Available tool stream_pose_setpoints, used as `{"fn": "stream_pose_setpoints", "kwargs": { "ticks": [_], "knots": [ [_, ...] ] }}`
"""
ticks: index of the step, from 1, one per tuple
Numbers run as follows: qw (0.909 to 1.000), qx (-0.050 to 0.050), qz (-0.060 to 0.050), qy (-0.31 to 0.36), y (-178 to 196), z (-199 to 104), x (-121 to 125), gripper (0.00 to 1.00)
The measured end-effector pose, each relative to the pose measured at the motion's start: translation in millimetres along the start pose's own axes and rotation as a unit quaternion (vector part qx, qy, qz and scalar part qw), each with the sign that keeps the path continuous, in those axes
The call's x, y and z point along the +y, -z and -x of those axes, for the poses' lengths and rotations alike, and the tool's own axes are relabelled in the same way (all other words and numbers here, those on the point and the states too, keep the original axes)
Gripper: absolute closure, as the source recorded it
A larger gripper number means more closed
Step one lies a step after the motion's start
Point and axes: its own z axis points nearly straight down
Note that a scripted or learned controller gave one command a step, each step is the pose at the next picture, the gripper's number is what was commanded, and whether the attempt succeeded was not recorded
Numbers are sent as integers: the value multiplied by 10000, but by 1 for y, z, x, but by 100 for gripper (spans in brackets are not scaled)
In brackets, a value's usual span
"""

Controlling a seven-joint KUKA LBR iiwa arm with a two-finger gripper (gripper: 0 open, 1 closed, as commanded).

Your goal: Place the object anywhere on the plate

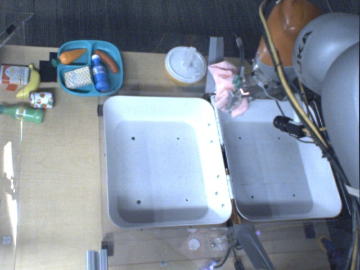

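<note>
A blue divided tray sits on the worktop, holding a carrot, a blue bottle and a sausage. To its left lie a banana, a small can and a green bottle. Two white bins stand side by side.

bench | two white bins | blue divided plate | lidded cup | banana

The arm hides the right bin's far corner (tool tips unclear).
</note>
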Motion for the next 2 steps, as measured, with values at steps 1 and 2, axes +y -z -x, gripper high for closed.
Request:
{"fn": "stream_pose_setpoints", "kwargs": {
  "ticks": [1, 2],
  "knots": [
    [10000, 2, 10, 47, 41, -1, 2, 100],
    [9787, 10, 0, 2052, 36, -62, 9, 100]
  ]
}}
